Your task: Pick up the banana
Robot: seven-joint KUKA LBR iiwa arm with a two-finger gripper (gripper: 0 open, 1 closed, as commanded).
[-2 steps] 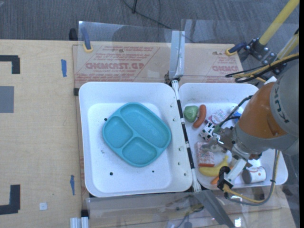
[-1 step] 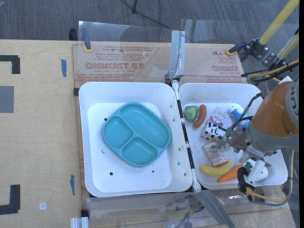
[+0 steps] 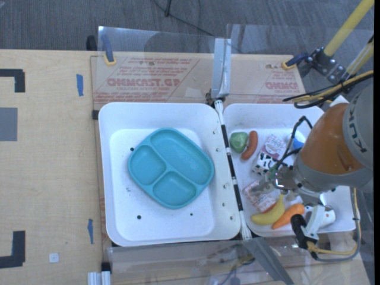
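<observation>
The yellow banana lies near the front edge of the right bin, curved, with an orange carrot right beside it on its right. My gripper hangs over the bin just above and behind the banana, under the arm's orange band. Its fingers point down among the packets, and the arm hides much of them. Nothing shows held between them.
The right bin also holds a green round fruit, a red sausage, a black-and-white cow toy and a pink packet. A teal divided plate sits in the left bin. A divider separates the bins.
</observation>
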